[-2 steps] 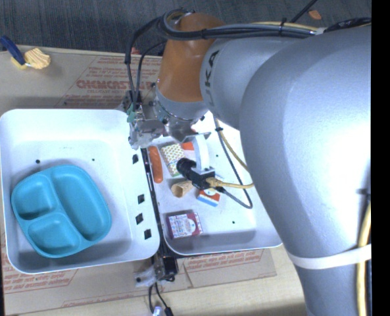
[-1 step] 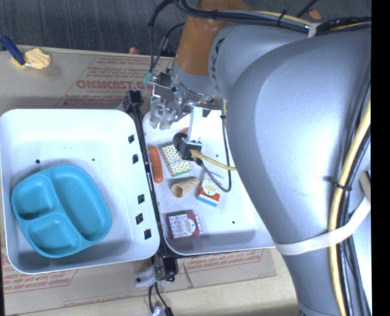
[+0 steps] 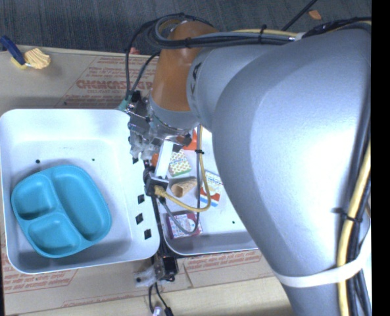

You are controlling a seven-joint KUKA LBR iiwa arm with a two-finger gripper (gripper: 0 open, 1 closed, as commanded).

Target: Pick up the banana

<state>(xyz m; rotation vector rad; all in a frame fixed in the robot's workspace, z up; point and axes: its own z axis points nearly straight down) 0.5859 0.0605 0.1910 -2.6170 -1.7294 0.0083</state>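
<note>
Camera view. Two white bins stand side by side: one left bin [image 3: 63, 120] and one right bin [image 3: 208, 245]. One blue three-compartment plate [image 3: 60, 209] lies near-left in the left bin. One grey arm [image 3: 293, 150] overhangs the right bin. Its one gripper [image 3: 144, 151] is at the dividing walls; released or clenched cannot be told. One tan elongated piece [image 3: 185, 188], possibly the banana, lies at the right bin's left side, its long axis left–right and its right end slightly farther.

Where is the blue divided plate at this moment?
In the camera view, the blue divided plate lies in the white bin on the view's left, toward its lower left corner.
</note>
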